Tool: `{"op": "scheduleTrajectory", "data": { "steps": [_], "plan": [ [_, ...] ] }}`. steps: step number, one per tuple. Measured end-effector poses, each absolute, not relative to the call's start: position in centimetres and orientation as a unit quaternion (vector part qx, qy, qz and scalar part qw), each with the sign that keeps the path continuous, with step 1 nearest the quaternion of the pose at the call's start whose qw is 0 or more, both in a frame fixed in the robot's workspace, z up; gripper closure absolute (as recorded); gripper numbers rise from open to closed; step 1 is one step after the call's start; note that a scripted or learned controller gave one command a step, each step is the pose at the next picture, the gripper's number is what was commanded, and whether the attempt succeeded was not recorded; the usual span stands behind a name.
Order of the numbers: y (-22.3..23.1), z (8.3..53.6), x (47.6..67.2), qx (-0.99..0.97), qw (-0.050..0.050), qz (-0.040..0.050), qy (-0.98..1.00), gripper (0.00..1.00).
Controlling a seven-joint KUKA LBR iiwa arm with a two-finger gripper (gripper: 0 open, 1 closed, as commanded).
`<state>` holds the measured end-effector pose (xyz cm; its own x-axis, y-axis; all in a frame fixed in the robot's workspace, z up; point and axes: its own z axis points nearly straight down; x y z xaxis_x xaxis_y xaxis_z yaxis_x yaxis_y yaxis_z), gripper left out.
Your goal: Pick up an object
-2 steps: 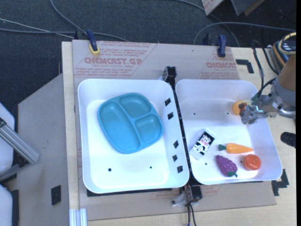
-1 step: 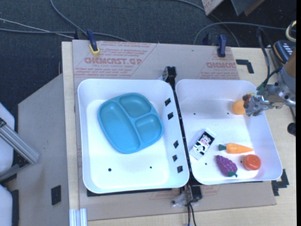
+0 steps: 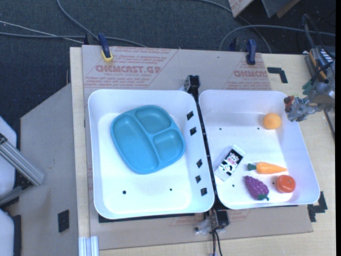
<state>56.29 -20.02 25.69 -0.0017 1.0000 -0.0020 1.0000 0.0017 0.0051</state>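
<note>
Looking from the near edge of the desk (image 3: 133, 239), we first meet the right bin (image 3: 298, 196), which holds every loose object. Closest to us sit a purple toy grape bunch (image 3: 256, 187) and a red toy tomato (image 3: 285, 183), near each other but apart. Just behind them lies an orange toy carrot (image 3: 266, 168), and to its left a small black-and-white carton (image 3: 230, 162) rests flat and tilted. Farther back, a small orange ball-shaped fruit (image 3: 272, 121) sits alone near the bin's right wall. The left bin (image 3: 101, 196) carries a blue divided plate (image 3: 148, 138).

We judge these toys light, rigid and rather slick. The round ones could roll or squirt out of a pinch, so we would close across their widest middle. The carrot seems the easiest pick, taken across its thick body.

At the far right, the gripper (image 3: 296, 110) hovers just outside the right bin's edge, beside the orange fruit; we cannot tell how wide it stands, and we see nothing held in it.
</note>
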Motion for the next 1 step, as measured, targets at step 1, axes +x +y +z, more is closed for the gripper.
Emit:
{"op": "scheduleTrajectory", "data": {
  "steps": [1],
  "plan": [
    [-14.29, 24.19, 55.82, 0.705, -0.003, -0.0003, 0.709, 1.00]
  ]
}}
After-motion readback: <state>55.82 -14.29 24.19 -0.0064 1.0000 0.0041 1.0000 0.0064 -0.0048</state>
